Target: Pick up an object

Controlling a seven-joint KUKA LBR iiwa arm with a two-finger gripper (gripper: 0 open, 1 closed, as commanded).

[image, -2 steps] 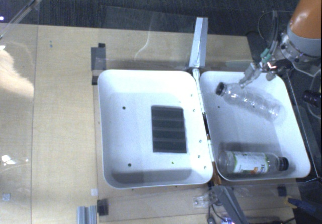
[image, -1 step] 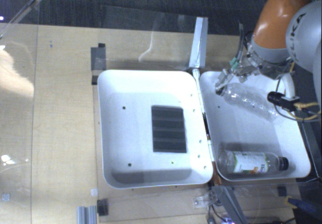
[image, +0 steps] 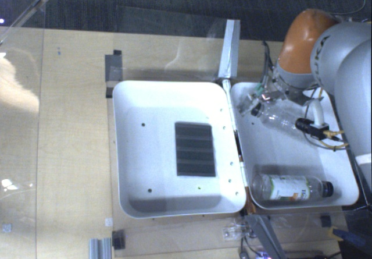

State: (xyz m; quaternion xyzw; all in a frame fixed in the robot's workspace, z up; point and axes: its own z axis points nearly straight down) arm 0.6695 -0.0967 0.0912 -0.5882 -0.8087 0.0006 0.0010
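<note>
the gripper (image: 260, 99) is low in the right bin's (image: 290, 153) far corner beside a clear plastic bottle (image: 281, 117); its state cannot be told. centre over the bottle's body before closing.

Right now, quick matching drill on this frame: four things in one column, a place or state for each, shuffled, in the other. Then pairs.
1. labelled bottle
2. clear bottle
3. dark grille
4. orange band

A. middle of the left bin
B. on the arm, above the right bin's far end
C. lying along the right bin's near wall
D. lying at the right bin's far end, under the wrist

Pairs: 1-C, 2-D, 3-A, 4-B
</note>
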